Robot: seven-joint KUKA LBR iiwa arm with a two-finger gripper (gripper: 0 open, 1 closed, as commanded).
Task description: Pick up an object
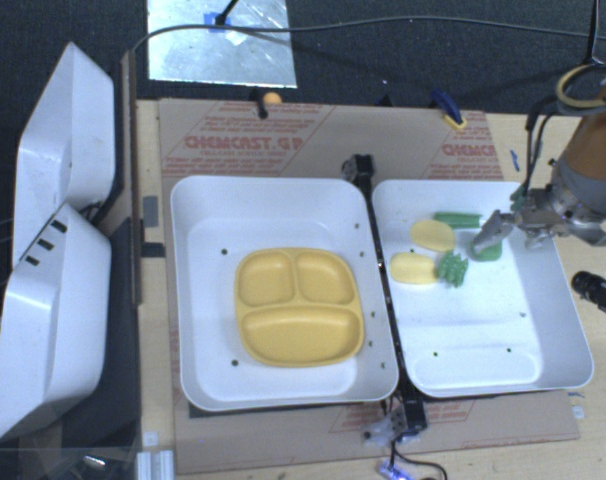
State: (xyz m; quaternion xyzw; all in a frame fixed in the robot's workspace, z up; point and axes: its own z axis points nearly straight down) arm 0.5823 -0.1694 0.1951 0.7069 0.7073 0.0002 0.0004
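Right bin (503, 358): gripper (493, 234) over green obj (486, 251), nr yellow pieces (432, 234).

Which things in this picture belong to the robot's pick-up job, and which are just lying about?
Belonging to the job:
- robot's hand, over the right white bin
- two yellow oval pieces
- long green piece
- small leafy green piece

Just lying about:
- yellow three-compartment plastic tray in the left white bin
- shiny metal sheet
- brown cardboard underlay
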